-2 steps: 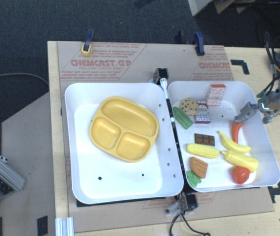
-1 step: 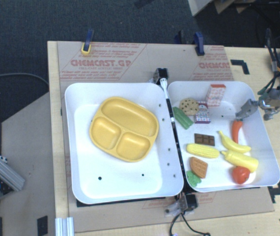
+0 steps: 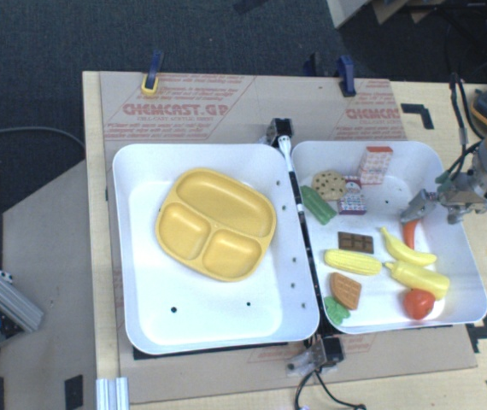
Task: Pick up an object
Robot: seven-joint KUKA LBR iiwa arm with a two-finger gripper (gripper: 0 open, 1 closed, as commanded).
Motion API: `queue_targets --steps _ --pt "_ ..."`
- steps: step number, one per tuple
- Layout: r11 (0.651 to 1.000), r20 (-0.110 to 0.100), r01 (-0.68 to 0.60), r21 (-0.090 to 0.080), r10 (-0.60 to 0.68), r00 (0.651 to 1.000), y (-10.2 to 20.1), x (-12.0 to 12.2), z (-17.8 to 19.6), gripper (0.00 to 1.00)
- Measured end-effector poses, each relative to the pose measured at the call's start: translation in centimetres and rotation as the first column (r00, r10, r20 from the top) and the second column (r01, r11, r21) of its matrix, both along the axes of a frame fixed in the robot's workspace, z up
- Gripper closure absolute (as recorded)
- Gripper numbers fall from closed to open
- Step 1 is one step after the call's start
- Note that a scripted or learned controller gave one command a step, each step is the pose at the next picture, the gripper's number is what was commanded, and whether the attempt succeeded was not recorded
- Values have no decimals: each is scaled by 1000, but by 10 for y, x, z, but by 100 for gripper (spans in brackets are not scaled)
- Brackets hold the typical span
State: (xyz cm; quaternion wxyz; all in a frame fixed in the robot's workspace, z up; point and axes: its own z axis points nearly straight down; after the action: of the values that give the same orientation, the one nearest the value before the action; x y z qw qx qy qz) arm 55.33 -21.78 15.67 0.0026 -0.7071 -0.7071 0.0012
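Note:
The right bin (image 3: 461, 267) holds several toy foods. Among them are a cookie (image 3: 327, 182), a green piece (image 3: 318, 204), a red and white box (image 3: 376, 162), a chocolate bar (image 3: 355, 243), a corn cob (image 3: 352, 262), a banana (image 3: 406, 248) and a red tomato (image 3: 419, 303). My gripper (image 3: 436, 203) hangs over the right side of this bin, at the end of the arm coming in from the right. Just below its tip lies a small orange-red piece (image 3: 409, 231), partly hidden by it. Nothing is visibly lifted.
The left bin (image 3: 141, 297) carries a yellow divided plate (image 3: 216, 223). A black divider rail (image 3: 299, 229) runs between the bins. Near the right bin's front edge lie an orange slice (image 3: 345, 290) on a green leaf (image 3: 336, 310) and a yellow piece (image 3: 419, 276).

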Motion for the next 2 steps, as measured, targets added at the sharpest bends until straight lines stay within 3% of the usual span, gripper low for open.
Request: queue_targets --steps 2 --pt "1000 4 -5 7 5 1000 2 7 -72 0"
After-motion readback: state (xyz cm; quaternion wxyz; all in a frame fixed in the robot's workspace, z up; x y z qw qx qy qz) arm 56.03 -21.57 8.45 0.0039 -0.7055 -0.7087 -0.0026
